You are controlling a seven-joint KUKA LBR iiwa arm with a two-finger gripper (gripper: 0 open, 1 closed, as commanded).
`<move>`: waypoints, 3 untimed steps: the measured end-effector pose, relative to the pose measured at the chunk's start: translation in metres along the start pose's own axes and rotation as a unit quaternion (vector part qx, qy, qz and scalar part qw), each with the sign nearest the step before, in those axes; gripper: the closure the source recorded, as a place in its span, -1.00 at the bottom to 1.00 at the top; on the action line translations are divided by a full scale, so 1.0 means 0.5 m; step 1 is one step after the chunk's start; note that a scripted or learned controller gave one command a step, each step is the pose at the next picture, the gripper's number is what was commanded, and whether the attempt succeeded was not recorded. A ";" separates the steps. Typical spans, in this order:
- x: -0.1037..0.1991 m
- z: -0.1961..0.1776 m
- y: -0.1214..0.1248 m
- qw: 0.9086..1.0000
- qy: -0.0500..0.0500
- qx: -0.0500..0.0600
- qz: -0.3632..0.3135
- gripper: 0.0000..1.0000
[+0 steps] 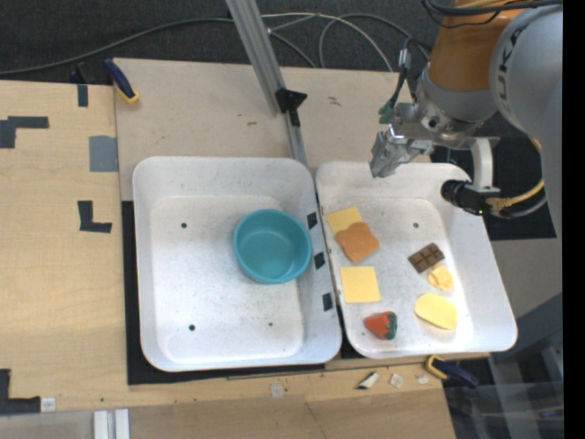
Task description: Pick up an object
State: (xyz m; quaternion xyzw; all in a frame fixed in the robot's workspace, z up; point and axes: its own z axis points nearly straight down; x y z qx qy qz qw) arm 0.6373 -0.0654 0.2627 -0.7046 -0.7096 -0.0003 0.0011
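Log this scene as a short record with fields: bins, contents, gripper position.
left bin: holds a teal bowl, upright, right of centre
right bin: holds toy food pieces
right bin contents: brown bread slice overlapping a yellow square; yellow cheese slice; strawberry; chocolate piece; two yellow pieces near the right side
gripper: above the right bin's far rim, nothing visible between its fingers
arm: reaches in from the right
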 end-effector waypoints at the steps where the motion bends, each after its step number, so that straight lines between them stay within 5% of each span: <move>1: 0.097 -0.002 -0.001 1.000 0.000 0.000 0.000 1.00; 3: 0.303 0.051 -0.010 1.000 -0.001 0.002 0.001 1.00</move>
